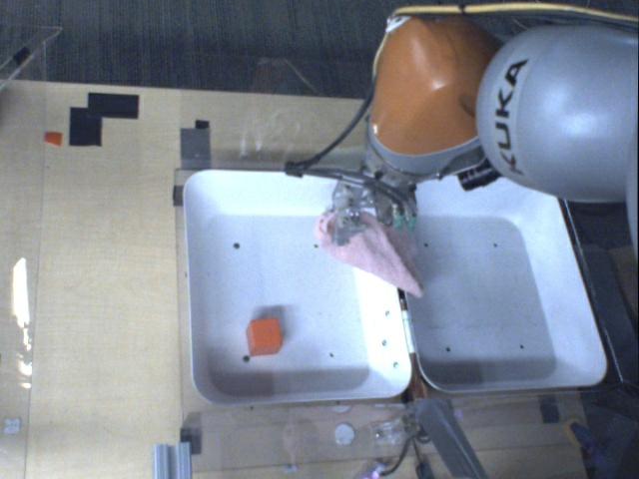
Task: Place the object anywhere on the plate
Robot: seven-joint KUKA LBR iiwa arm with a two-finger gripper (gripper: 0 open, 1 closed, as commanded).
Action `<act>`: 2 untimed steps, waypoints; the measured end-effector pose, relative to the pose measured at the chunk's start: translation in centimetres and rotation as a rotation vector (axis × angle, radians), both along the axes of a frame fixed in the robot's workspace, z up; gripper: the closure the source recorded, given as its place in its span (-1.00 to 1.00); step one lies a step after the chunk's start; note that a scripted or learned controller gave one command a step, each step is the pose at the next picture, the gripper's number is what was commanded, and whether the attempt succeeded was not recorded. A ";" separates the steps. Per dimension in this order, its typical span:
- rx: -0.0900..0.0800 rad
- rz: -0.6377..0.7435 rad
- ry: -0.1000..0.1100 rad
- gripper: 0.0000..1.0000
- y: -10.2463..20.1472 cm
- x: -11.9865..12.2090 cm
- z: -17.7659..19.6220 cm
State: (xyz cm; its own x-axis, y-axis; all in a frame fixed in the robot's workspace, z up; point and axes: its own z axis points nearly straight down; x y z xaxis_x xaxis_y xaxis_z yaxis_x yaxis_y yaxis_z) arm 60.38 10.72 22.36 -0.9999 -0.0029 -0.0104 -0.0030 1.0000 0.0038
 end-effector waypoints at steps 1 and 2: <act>0.000 0.001 0.002 1.00 4.6 -2.3 0.2; 0.000 0.001 0.002 -1.00 4.6 -2.3 0.2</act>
